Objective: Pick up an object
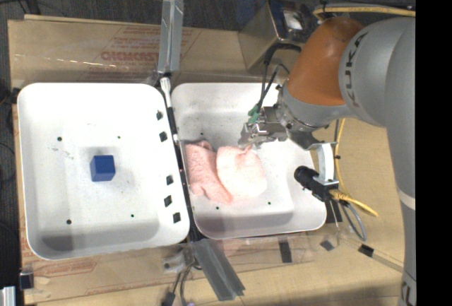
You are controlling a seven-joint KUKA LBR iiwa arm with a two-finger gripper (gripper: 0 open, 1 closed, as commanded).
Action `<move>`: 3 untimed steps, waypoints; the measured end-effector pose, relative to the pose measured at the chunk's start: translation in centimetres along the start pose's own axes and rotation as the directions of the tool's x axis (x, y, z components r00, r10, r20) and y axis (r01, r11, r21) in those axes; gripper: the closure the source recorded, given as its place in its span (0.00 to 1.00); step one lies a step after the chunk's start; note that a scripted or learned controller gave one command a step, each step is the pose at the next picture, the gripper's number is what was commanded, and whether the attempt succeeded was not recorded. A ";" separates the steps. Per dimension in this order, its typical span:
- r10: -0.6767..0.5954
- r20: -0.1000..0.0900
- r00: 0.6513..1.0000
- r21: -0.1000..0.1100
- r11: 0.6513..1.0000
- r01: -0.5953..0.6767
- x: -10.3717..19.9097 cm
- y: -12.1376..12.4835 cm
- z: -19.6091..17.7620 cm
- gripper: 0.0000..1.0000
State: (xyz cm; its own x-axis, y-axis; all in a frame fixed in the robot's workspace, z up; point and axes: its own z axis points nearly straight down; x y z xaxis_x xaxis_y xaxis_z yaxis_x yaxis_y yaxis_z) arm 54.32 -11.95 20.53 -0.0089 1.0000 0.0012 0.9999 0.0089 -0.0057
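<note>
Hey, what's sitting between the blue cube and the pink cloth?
In the camera view, bare white floor of the left bin lies beside the blue cube, then the two bins' adjoining walls with black clips, then the pink cloth.

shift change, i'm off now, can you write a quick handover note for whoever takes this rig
Gripper: low in the right bin, at the upper edge of the pink cloth; its grip cannot be judged from this view.
Things: cloth crumpled on the right bin floor; blue cube alone in the left bin.
Done: nothing visibly lifted.
Left: secure one object and raise it.
</note>
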 end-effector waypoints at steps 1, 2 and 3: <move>-0.056 0.001 0.998 0.001 0.998 0.056 -2.0 3.1 8.9 0.00; -0.173 0.001 0.985 -0.004 0.985 0.173 -2.0 3.5 11.1 0.00; -0.339 0.002 0.941 -0.005 0.941 0.339 -0.8 1.8 11.2 0.00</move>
State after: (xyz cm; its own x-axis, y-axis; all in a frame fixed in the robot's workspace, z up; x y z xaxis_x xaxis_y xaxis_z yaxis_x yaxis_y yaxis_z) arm 56.01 -12.70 9.30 -0.3474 0.9377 0.0010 0.9377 0.3474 0.0000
